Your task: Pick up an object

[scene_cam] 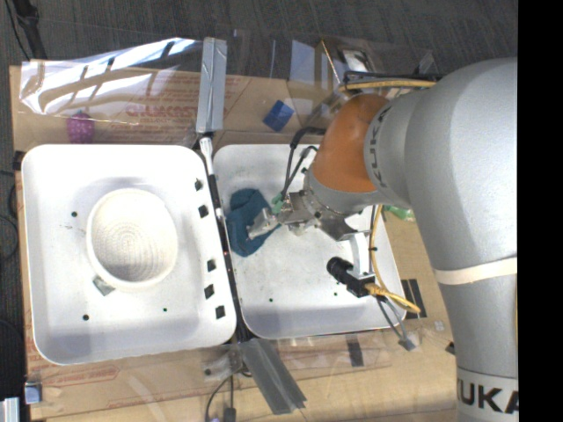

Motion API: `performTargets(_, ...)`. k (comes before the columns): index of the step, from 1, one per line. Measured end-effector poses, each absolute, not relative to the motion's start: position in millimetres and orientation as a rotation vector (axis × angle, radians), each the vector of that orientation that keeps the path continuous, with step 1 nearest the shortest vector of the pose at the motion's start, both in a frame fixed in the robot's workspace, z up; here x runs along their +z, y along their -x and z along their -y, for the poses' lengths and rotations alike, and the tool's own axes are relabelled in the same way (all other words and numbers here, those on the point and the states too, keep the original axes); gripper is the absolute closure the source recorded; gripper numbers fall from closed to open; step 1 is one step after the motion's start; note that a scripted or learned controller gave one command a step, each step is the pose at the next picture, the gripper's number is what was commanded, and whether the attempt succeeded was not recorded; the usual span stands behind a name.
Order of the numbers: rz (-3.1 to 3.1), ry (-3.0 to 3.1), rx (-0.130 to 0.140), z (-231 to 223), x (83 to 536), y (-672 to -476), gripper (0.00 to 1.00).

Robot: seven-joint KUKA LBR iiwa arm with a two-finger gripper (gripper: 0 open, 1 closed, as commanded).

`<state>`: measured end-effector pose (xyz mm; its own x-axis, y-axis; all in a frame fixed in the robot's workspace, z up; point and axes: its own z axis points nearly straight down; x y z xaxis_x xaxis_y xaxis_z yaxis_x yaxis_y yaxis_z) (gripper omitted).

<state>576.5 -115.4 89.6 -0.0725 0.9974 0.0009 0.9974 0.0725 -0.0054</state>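
Observation:
A crumpled blue cloth-like object lies at the left side of the right bin, close to the wall between the bins. My gripper reaches in from the right and sits low, right at the blue object's right edge, overlapping it. The grey arm with its orange band covers the bin's upper right part. Whether the blue object is gripped cannot be made out.
A white ribbed bowl-shaped object rests in the middle of the left bin. Behind the bins, on the cardboard, sit a small blue block and a purple object. Something green peeks out beside the arm.

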Motion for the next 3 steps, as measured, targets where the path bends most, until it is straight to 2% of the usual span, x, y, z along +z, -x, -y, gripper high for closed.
performTargets(1, 2.380, 2.043, 0.004, 93, 90, -618.7, 0.00)
performTargets(2, 2.381, 2.036, 0.009, 93, 98, -618.4, 1.00)
performTargets(3, 2.300, 2.134, 0.006, 27, 190, -648.0, 1.00)
